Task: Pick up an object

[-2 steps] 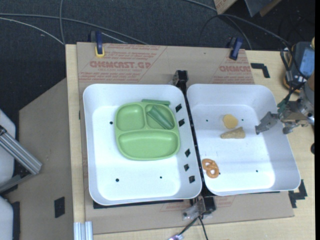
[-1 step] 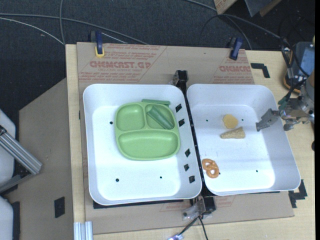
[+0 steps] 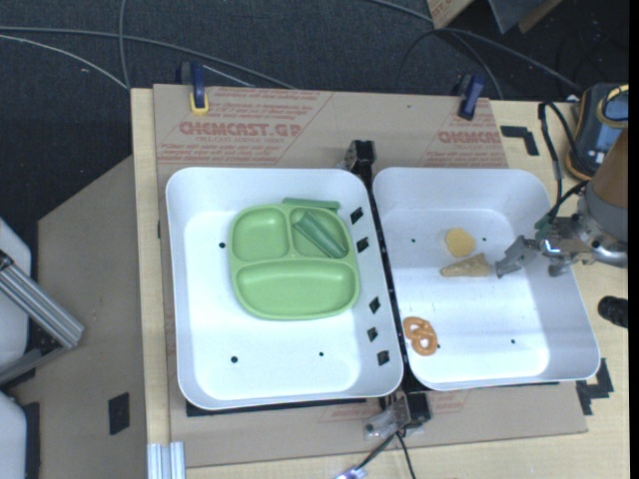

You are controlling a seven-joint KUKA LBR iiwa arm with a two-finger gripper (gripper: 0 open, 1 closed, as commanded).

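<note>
- Over the right bin point(image 3: 559, 352), the gripper point(image 3: 511, 256) sits low near the right wall, with its tips close to the cone point(image 3: 466, 266).
- I cannot tell if it is wide or narrow, and nothing shows in its grip.
- I think the pick is not done yet. The cone, the yellow disc point(image 3: 459, 239) and the pretzel point(image 3: 420, 335) all lie flat on the bin floor.
- What is left: grab 1 thing and lift it.
- The left bin point(image 3: 200, 357) has a green plate point(image 3: 292, 289) with a green pod point(image 3: 320, 232) in it.
- Both bins rest on a brown board point(image 3: 255, 120) with 2 blue clamps. Dark carpet point(image 3: 70, 108) with cables lies around it.
</note>
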